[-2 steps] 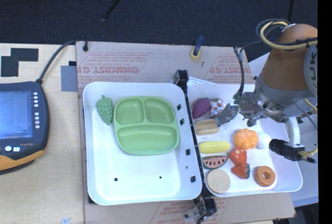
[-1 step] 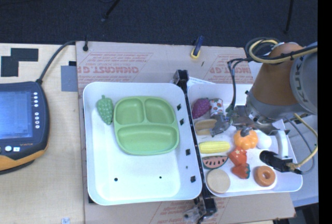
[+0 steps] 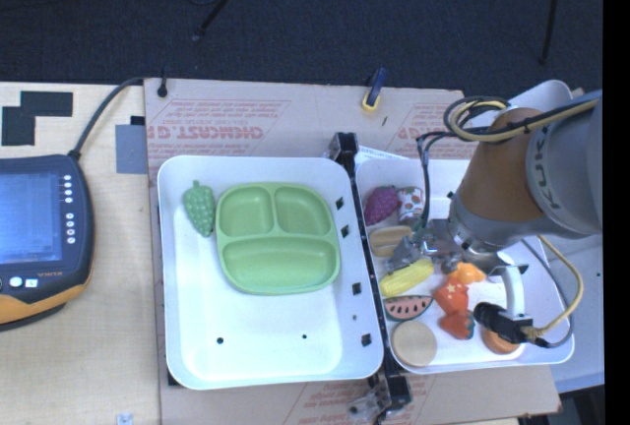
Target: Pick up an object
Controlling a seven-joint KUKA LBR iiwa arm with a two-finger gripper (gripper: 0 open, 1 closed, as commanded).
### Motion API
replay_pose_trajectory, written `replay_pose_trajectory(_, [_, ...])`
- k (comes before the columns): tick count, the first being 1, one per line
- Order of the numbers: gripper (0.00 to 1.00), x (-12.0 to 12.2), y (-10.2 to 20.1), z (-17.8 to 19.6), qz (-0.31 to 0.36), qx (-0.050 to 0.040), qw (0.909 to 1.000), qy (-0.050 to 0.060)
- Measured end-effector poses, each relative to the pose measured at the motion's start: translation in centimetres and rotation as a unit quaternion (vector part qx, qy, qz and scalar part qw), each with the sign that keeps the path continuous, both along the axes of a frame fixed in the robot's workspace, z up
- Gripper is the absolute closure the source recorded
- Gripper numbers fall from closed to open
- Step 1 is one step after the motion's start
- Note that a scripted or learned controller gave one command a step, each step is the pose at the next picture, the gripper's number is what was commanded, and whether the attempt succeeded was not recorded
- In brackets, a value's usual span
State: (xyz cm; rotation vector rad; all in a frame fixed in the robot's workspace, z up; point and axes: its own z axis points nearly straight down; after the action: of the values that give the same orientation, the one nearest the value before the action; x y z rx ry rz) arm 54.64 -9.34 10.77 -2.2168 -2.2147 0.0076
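Observation:
My gripper [image 3: 433,251] is low over the middle of the right bin [image 3: 556,352], beneath the grey and orange wrist. It sits among several toy foods. A purple piece [image 3: 382,205] lies just to its upper left and a tan piece [image 3: 390,239] to its left. Directly below it is a yellow piece [image 3: 407,277], with a watermelon slice [image 3: 408,306] and a round tan disc [image 3: 414,342] further toward the front. A red pepper [image 3: 454,307] and an orange piece [image 3: 468,273] lie to its lower right. I see nothing lifted from the bin.
The left bin [image 3: 182,334] holds a green divided plate [image 3: 278,238] and green grapes [image 3: 200,208]. A black divider [image 3: 359,256] separates the bins. A control pendant [image 3: 39,236] lies on the bench at far left. Cables loop above the wrist [image 3: 472,113].

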Motion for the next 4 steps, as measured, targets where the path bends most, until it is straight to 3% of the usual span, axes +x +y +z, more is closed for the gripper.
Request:
replay_pose_trajectory(1, [0.0, -0.1, 0.1, -2.2, -0.001, -0.0002, 1.0, -0.001])
replay_pose_trajectory(2, [1.0, -0.1, 0.0, -1.0, -0.003, -0.0003, 1.0, -0.002])
replay_pose_trajectory(4, [1.0, 0.6, 0.0, 9.1, 0.001, -0.0011, 1.0, -0.006])
